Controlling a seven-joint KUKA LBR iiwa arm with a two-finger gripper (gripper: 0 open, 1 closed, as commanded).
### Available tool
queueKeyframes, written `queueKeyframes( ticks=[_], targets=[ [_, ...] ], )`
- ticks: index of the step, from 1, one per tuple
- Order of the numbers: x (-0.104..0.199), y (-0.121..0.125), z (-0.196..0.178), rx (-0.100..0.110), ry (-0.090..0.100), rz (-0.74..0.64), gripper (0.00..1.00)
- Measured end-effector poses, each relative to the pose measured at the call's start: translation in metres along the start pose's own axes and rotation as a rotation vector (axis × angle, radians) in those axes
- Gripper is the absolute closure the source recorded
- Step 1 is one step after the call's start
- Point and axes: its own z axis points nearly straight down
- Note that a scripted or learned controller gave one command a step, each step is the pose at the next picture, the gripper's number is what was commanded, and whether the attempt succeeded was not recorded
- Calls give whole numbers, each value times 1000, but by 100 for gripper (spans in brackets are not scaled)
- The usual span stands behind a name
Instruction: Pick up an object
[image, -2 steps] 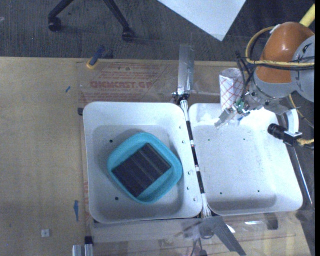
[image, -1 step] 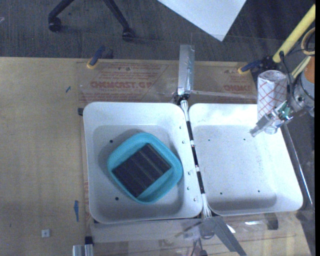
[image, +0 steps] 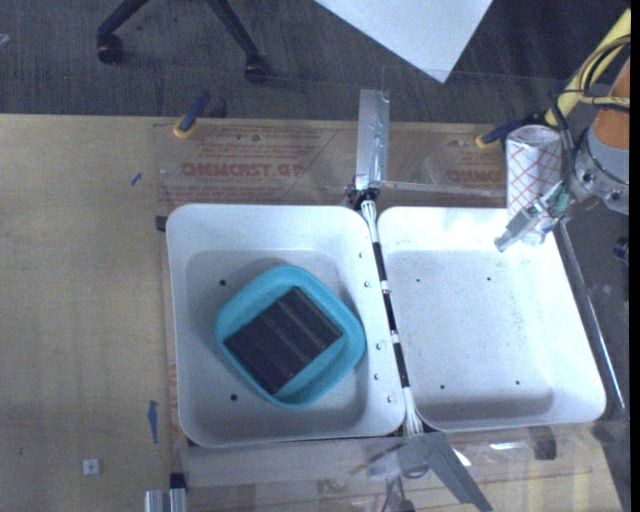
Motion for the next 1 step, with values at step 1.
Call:
queueKeyframes(
  ticks=[1],
  targets=[
    [-16, -7, 111, -2, 0, -398, 0]
  ],
)
